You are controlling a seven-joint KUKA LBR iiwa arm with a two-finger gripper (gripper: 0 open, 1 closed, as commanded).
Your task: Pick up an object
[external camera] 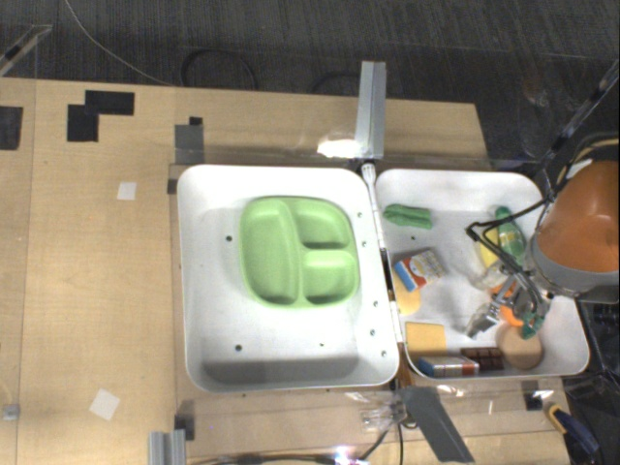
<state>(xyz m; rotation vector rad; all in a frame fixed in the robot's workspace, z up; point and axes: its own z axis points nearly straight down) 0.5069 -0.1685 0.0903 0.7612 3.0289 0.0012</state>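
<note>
The claw (489, 316) hangs low in the right bin (455, 184), over its near right part, and I cannot tell whether it is open or closed or grips anything. Just behind it lies a yellow and green object (501, 240); just in front and to its right sits a tan round piece (521, 350). Left of it lie a yellow block (425, 336), a small box (415, 268) and, farther back, a green piece (407, 216). Well to its left, the left bin (203, 289) holds a green divided tray (296, 251). Both bins rest on a pale wooden bench (87, 289); dark carpet (242, 17) lies beyond.
</note>
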